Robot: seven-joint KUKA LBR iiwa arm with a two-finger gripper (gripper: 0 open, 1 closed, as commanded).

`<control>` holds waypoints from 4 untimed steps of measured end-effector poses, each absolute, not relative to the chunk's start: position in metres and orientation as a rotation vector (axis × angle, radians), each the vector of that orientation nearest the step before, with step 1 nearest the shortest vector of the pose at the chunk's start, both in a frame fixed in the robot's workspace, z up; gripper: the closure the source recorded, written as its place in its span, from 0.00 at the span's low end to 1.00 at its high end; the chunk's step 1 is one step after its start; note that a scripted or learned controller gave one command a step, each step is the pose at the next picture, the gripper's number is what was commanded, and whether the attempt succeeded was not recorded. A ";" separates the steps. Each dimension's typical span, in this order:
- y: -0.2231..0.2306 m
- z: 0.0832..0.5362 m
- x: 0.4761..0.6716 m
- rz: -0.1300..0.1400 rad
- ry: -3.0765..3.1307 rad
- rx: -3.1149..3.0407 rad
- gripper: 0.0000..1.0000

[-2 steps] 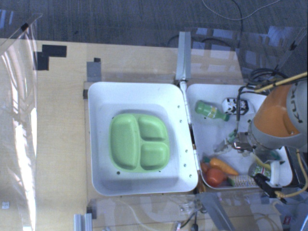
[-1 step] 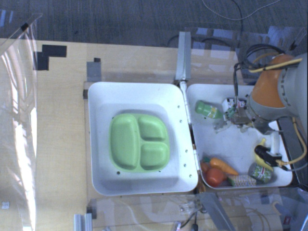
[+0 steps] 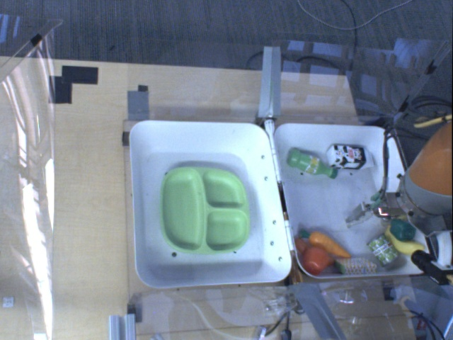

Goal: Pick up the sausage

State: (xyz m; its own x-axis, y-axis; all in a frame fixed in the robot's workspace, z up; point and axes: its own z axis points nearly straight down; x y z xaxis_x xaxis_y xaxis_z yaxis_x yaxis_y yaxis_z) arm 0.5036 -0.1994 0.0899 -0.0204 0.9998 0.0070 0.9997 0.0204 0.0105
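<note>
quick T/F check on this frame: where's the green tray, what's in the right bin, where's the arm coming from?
1. The green divided tray lies in the left bin. True.
2. The green bottle lies in the left bin. False: it lies in the right bin, near the far wall, beside the small black-and-white carton.
3. The tomato and the carrot are in the right bin's near-left corner. True.
4. The tray's compartments are full of food. False: all three compartments show bare green.
5. The arm reaches in from the left of the view. False: it comes in from the right, over the right bin.
</note>
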 end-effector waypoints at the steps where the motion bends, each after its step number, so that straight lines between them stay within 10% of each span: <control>1: -0.160 0.089 0.521 0.012 2.228 2.199 0.00; 2: -0.193 0.089 0.529 0.010 1.963 2.442 0.00; 4: -0.094 0.113 0.562 0.004 1.875 2.518 0.00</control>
